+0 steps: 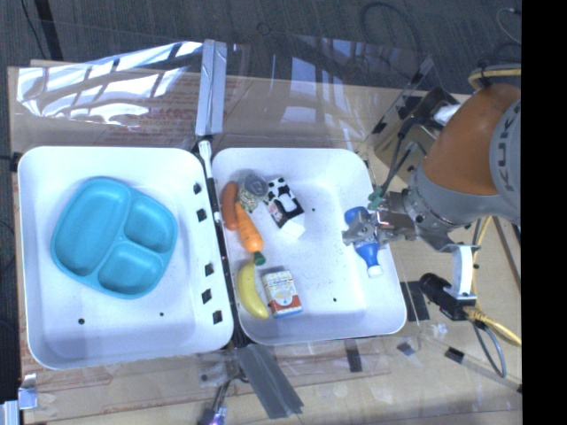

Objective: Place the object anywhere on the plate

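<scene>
1. We see two white bins side by side on the surface (pixel 106 113): the left bin (pixel 35 264) and the right bin (pixel 328 317).
2. A blue plate (pixel 113 235) with three compartments lies in the left bin, toward its left half.
3. The arm (pixel 474 162) reaches in from the right, and its hand (pixel 361 231) sits over the right bin's right edge.
4. A blue and white bottle (pixel 368 253) lies at the hand, against the right wall of the right bin, white cap pointing down-right. We cannot tell whether it sits between the fingers or whether they are apart or together.
5. Along the right bin's left side an orange carrot (pixel 249 229) lies slanted, beside a reddish piece (pixel 229 204) at its upper end.
6. A black and white cow toy (pixel 283 204) lies near the top middle, just beside a small grey round thing (pixel 254 188).
7. A banana (pixel 251 295) lies at the lower left, touching a small carton (pixel 282 292) on its right.
8. The bottle is well apart from the plate, in the other bin.
</scene>
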Action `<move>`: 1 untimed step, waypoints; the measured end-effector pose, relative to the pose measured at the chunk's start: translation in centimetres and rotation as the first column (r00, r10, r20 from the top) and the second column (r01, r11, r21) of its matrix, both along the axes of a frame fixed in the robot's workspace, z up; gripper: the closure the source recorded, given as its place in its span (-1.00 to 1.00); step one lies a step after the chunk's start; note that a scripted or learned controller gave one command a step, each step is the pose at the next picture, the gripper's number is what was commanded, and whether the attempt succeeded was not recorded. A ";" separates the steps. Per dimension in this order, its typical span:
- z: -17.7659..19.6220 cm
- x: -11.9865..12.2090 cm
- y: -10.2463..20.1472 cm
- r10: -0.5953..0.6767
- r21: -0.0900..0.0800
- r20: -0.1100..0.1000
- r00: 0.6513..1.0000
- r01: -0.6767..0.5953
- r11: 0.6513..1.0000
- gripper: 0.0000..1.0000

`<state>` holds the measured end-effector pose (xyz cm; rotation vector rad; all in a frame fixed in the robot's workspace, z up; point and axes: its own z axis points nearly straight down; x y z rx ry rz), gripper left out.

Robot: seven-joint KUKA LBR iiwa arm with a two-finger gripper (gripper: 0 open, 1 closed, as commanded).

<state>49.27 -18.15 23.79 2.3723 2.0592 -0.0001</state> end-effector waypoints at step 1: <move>-5.0 6.1 5.6 0.455 0.002 -0.003 0.891 -0.455 0.891 1.00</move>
